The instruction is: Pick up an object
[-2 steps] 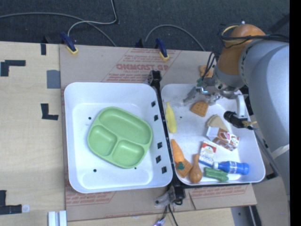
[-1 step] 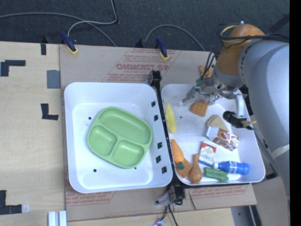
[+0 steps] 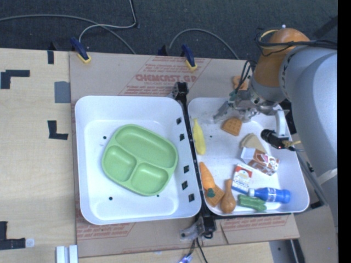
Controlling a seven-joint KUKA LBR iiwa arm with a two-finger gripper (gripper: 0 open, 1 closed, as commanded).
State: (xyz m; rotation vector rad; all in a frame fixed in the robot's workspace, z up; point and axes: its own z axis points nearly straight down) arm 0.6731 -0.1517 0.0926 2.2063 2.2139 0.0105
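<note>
Objects for picking lie scattered in the right-hand shallow white bin (image 3: 303,186): a waffle-patterned tan toy biscuit (image 3: 232,126) near the far side, a pale yellow banana-shaped piece (image 3: 198,137) against the left wall, a tan wedge (image 3: 252,142), two small printed cartons (image 3: 264,162) and (image 3: 242,178), an orange toy carrot (image 3: 207,180), a brown drumstick-shaped piece (image 3: 228,196), a blue bottle with a white cap (image 3: 271,194) and a dark green vegetable-shaped piece (image 3: 252,203) near the front. The gripper (image 3: 236,106) (a cluttered metal shape from where I stand) hangs at the far edge of that bin, just beyond the biscuit; I cannot tell how it is set. The left bin (image 3: 88,163) holds a light green divided plastic plate (image 3: 140,159). Both bins sit on a cardboard-covered surface (image 3: 120,75).
</note>
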